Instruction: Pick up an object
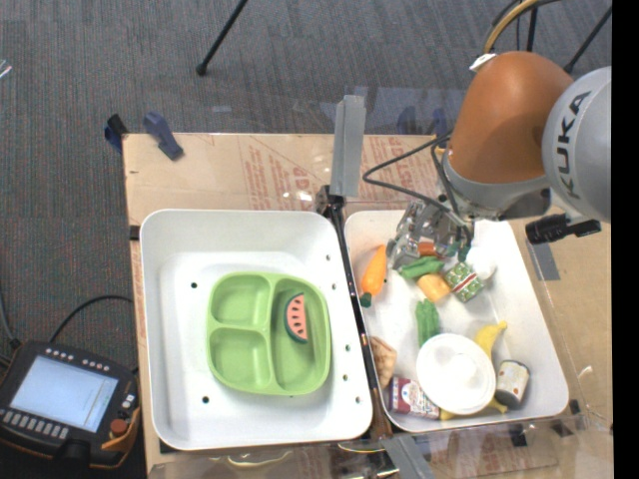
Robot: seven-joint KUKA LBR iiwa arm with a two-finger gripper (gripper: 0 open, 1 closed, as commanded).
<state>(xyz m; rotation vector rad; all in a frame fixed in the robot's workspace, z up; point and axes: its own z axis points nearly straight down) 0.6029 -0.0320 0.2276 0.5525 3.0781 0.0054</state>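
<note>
My gripper [424, 250] hangs low over the back of the right bin [527, 297], right above a cluster of toy food. Under and beside it lie an orange carrot [373, 269], a green pod [420, 266], a yellow-orange piece [434, 287] and a small red-and-green carton [464, 280]. Further forward are a green vegetable [427, 320], a white bowl [455, 372], a banana [490, 336], a small can [512, 381] and a red carton [409, 396]. The wrist hides what lies between the fingers.
The left bin [170, 267] holds a green divided plate [245, 335] with a watermelon slice [296, 317] in its right compartment. A metal divider post [348, 148] stands at the back between the bins. A teach pendant [65, 397] lies on the floor at left.
</note>
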